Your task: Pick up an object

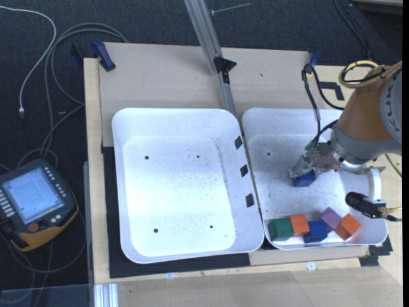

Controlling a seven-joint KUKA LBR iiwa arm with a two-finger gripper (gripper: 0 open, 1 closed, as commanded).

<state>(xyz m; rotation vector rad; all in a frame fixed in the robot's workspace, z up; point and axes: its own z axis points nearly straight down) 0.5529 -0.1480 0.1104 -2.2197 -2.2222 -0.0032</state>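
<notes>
Camera view: a downward, slanted look at a tan bench [160,75] carrying two shallow white bins side by side. The left bin [128,171] has a bare floor with faint dark speckles. The right bin [275,133] holds the objects and the working end of the arm.

The arm [370,117], grey with an orange band, comes in from the right edge and bends down into the right bin. Its gripper [307,170] sits low over the middle of that bin. A blue block [305,179] lies right at the fingertips, tilted and touching or nearly touching them. Whether the jaws are released or clenched on it cannot be told; the fingers are small and partly hidden by the wrist.

Along the near wall of the right bin sits a loose row of other blocks: a green block [279,228], an orange block [299,223], a second blue block [316,231], a purple block [331,218] and another orange block [349,226]. They crowd together, several touching, well apart from the gripper.

Off the bench at the left, a handheld control pendant [32,200] rests on the dark floor with its cables. A metal post [204,31] rises from the far side of the bench between the bins.

Judging progress: the gripper seems to be at the grasping stage on the blue block. The block looks close to the bin floor, so a clear lift is not yet shown. Closing firmly and raising the block remain to be done.
</notes>
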